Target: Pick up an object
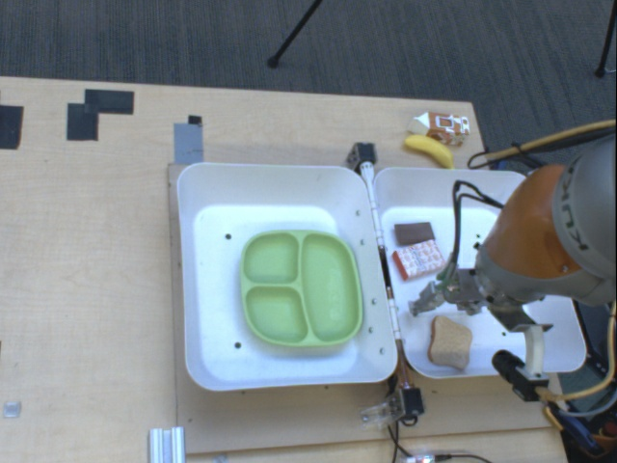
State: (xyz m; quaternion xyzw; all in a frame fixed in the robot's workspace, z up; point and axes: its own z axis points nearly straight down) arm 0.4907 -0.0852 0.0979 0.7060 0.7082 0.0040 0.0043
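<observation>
The right bin (pixel 482 186) holds three things: a dark brown block (pixel 415 232), a red and white packet (pixel 419 258) just below it, and a tan bread-like piece (pixel 450 343) near the front wall. My gripper (pixel 436 297) hangs low over the right bin, between the packet and the bread piece, slightly above and left of the bread. Nothing shows in its grasp. The grey arm with its orange band (pixel 535 234) covers the bin's right half.
In the left bin (pixel 207 287) lies a green three-compartment plate (pixel 301 287). A banana (pixel 428 149) and a small carton (pixel 445 123) rest on the bench behind the right bin. Cables and clamps sit at the bins' front edge.
</observation>
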